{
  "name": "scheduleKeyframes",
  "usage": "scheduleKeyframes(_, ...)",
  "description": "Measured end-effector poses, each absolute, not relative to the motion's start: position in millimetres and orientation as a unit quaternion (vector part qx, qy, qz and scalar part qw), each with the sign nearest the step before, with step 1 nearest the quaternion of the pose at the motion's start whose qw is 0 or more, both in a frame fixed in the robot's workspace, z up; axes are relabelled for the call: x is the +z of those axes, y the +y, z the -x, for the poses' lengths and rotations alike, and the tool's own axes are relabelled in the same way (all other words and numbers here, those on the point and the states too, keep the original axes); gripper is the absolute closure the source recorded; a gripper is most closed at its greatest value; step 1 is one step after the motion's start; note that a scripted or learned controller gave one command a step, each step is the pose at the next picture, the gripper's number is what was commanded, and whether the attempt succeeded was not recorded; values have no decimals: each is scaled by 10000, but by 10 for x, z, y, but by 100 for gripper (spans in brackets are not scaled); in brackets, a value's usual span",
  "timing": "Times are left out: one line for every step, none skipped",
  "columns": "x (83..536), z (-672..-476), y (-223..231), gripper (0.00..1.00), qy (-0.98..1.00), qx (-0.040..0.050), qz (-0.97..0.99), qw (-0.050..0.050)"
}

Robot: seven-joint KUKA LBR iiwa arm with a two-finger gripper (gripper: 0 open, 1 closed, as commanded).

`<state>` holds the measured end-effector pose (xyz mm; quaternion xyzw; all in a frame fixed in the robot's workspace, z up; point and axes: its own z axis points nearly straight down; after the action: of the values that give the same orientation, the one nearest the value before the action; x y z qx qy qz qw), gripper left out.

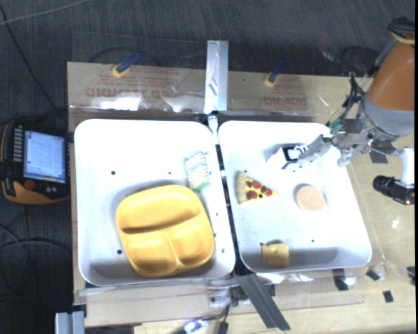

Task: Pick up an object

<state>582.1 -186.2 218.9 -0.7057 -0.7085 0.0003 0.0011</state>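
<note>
two white bins sit side by side on the bench. gripper [290,154] hangs over the right bin [348,207] near its far rim, grip state unclear. round tan disc [310,197] lies just beside it toward the near rim, pizza slice toy [253,188] toward the divider, open floor between.

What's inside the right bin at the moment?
The right bin holds a pizza slice toy, a round tan disc and a small brown block. The end effector hangs above its back part, hiding the floor beneath.
</note>
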Motion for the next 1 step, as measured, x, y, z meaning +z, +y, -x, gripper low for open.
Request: scheduleKeyframes(955, -5818, -1960, 0, -7218, -4, 6921, 8)
